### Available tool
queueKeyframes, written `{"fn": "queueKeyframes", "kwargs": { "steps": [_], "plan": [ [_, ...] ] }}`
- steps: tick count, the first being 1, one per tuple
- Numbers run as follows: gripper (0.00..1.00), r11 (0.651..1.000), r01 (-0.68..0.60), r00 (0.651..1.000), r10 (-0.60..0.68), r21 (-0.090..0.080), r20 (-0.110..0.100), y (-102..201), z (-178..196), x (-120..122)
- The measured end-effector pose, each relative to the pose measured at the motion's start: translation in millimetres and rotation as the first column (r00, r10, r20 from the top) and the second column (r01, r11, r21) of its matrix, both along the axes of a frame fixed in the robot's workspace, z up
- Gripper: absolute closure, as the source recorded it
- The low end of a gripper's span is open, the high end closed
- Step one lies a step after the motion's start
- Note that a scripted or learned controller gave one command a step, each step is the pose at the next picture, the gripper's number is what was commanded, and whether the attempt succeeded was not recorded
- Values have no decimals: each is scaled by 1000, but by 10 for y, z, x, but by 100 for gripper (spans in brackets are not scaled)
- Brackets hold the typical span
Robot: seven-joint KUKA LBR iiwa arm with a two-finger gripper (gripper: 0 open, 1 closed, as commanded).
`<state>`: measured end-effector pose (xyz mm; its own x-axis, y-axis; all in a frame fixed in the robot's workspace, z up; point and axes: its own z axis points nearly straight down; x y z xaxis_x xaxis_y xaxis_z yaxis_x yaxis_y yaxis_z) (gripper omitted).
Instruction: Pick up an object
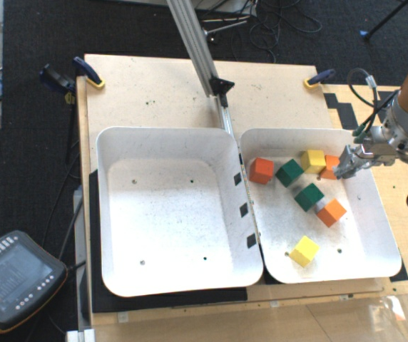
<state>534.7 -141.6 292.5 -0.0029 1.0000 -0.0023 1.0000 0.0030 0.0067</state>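
Observation:
The right bin [375, 255] holds several wooden cubes. An orange-red cube [262, 170] lies near its left wall, with a green cube [289, 172] beside it. A yellow cube [313, 161] sits at the back, and an orange cube [330, 167] is partly hidden just right of it. Another green cube [309, 197] touches an orange cube [332, 211] mid-bin. A yellow cube [304, 251] lies near the front. My gripper [347, 165] hangs at the bin's back right, right next to the partly hidden orange cube.
The left bin [165, 205] stands beside the right one. A slanted metal pole [193, 38] with a black clamp reaches down to the bins' shared back edge. Blue-yellow clamps [90, 73] [318, 78] sit at the board's back corners. A teach pendant [11, 280] lies front left.

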Motion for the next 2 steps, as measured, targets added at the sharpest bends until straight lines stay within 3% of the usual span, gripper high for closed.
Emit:
{"fn": "queueKeyframes", "kwargs": {
  "steps": [2],
  "plan": [
    [100, 1000, -6, 1000, 6, 3, -6, 1011, -15, 160]
  ]
}}
